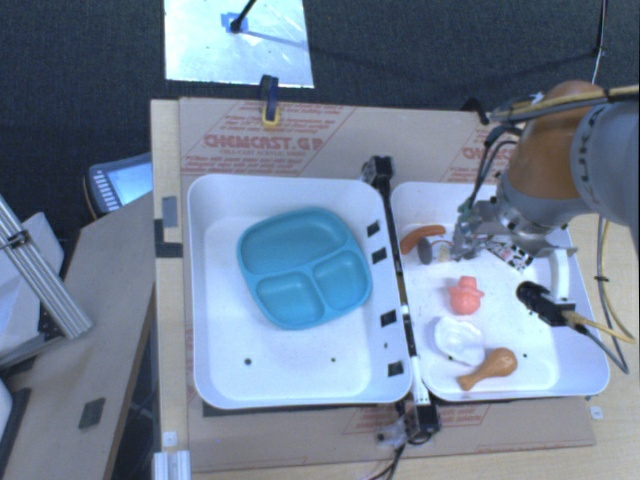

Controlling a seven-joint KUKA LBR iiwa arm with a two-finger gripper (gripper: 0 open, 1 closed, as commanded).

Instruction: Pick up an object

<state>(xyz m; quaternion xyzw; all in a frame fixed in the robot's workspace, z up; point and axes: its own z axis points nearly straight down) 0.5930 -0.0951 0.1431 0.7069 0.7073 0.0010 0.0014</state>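
The right bin (575, 368) holds an orange-brown sausage-shaped toy (422, 234) at its upper left, a pink toy (465, 296) in the middle, a white round piece (458, 336) below it and a tan drumstick (490, 367) near the front. My gripper (462, 245) hangs over the bin's upper part, just right of the sausage toy and above the pink toy. A small grey piece (425, 252) lies next to its tips. Nothing shows between its fingers.
The left bin (215, 368) holds a blue three-compartment plate (303, 266). A black divider strip (392, 268) runs between the bins. A black cable connector (545, 304) and yellow cables hang from the arm over the right bin's right side.
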